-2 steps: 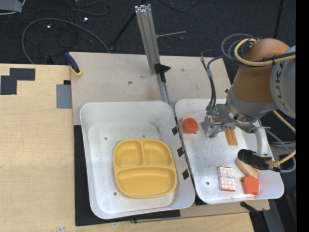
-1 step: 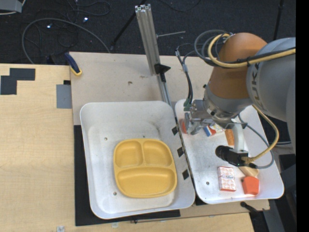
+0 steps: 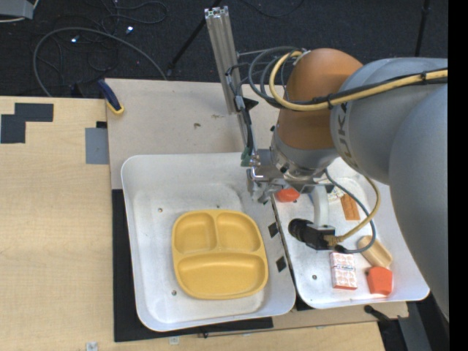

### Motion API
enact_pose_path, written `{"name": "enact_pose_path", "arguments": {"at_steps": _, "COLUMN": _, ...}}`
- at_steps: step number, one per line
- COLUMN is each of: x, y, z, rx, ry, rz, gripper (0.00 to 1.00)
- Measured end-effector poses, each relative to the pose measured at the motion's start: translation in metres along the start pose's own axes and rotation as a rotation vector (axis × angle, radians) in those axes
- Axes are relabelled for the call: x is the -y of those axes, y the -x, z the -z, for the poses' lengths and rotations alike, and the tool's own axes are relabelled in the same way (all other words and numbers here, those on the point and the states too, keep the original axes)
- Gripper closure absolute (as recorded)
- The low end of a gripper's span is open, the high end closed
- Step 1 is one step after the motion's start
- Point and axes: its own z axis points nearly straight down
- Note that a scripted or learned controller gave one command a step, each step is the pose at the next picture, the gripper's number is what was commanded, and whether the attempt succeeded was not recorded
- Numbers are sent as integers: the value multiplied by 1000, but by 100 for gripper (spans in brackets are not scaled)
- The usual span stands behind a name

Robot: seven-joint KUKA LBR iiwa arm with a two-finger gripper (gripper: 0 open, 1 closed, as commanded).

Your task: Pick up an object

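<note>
My gripper hangs under the orange wrist band, over the ridge where the two bins meet, near their far end. A small red-orange thing shows just to its right, at the far left of the right bin; I cannot tell whether it is held. Further right in that bin lie an orange stick, a tan wooden piece, a pink-and-white box and an orange-red block. The arm hides the far part of the right bin.
A yellow divided plate lies in the middle of the left bin, close to its right wall. A metal post rises behind the bins. Wooden bench surface lies to the left.
</note>
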Motion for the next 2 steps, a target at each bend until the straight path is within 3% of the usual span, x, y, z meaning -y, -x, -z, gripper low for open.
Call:
{"name": "enact_pose_path", "arguments": {"at_steps": 1, "x": -19, "y": -41, "z": 6, "rx": 0, "ry": 1, "rz": -1, "gripper": 100}}
{"name": "enact_pose_path", "arguments": {"at_steps": 2, "x": -24, "y": -46, "z": 5, "rx": 2, "ry": 0, "rz": -5, "gripper": 100}}
